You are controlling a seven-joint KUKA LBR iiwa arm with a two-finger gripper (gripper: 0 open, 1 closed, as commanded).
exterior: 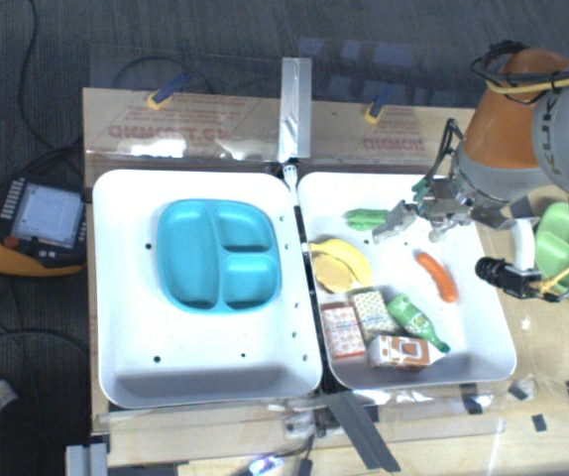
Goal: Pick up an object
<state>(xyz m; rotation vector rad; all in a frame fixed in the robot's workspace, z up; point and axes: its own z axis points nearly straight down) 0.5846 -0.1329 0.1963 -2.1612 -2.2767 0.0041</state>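
Note:
My gripper hangs over the back of the right bin, its fingers spread open with nothing between them. A green vegetable lies just left of it. Just below and to the right of the gripper lies an orange carrot. A yellow banana piece rests near the bin's left wall. Toward the front lie a green bottle, a red-brown box, a patterned box and an orange carton.
The left bin holds a blue divided plate. A pale green object sits outside the right bin's right wall. A handheld controller lies on the floor at far left.

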